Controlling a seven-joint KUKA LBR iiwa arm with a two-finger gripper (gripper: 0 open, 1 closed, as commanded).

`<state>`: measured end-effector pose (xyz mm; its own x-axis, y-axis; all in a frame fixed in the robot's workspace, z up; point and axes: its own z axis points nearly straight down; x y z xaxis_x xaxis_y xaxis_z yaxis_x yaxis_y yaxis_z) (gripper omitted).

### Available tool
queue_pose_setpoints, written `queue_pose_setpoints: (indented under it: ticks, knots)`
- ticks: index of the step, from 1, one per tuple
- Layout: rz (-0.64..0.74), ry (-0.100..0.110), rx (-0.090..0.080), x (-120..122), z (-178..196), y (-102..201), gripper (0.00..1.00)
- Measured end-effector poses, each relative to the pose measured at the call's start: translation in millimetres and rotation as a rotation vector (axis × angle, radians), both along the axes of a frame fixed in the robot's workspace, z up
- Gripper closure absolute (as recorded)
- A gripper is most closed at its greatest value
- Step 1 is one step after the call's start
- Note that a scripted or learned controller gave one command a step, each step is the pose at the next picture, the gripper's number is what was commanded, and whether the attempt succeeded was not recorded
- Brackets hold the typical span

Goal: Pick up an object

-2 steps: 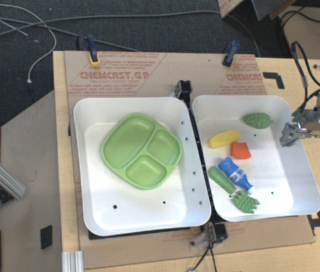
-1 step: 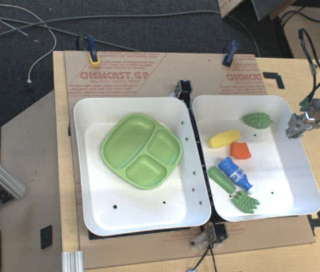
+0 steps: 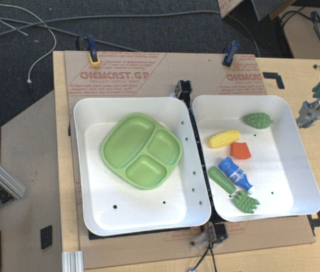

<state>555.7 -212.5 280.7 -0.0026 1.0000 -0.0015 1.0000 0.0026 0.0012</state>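
Open floor around orange block (image 3: 240,150)

Landmark: divided plate (image 3: 142,150), lying in the left bin (image 3: 86,152).

Right of plate, across the two bins' touching walls: right bin (image 3: 296,152). All small items lie in it.
- Corn cob (image 3: 224,139): nearest item to plate's right.
- Block (image 3: 240,150): just beyond the cob.
- Leaf-shaped piece (image 3: 257,120): farther right, toward the back.
- Bottle (image 3: 235,174): right and nearer the front.
- Long-stalked vegetable (image 3: 232,188): touching the bottle, frontmost.

Gripper (image 3: 313,111): far right of plate, outside right bin's wall.
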Motion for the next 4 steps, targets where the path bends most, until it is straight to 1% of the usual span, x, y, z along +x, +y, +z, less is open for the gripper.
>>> queue_pose_setpoints:
  ticks: [1, 2, 3, 4]
  knots:
    - [0.003, 0.009, 0.005, -3.2, -2.4, 53.4, 1.00]
    - [0.003, 0.011, 0.005, -6.8, -25.8, 106.8, 1.00]
    - [0.003, 0.011, 0.005, -6.1, -45.3, 153.7, 1.00]
    - [0.004, 0.011, 0.004, -11.1, -54.3, 199.5, 1.00]
